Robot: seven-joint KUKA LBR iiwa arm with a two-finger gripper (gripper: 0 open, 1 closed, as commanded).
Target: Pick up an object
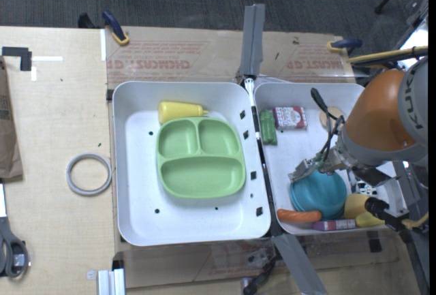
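Note:
My gripper (315, 167) hangs low in the right bin (300, 92), right at the upper rim of a blue bowl (319, 194). The grey arm with its orange band (381, 113) reaches in from the right and hides part of that bin. Around the bowl lie an orange carrot (298, 216), a purple marker (335, 225) and a yellow piece (359, 207). Farther back sit a red-and-white packet (289, 117), a green bar (267, 129) and a black spoon (321, 105). Nothing is visibly held.
The left bin (129, 171) holds a green divided plate (201, 157) and a yellow bottle (180, 110) behind it. On the bench to the left rest a grey ring (89, 173) and scissors (12, 254). A grey divider post (253, 38) stands between the bins.

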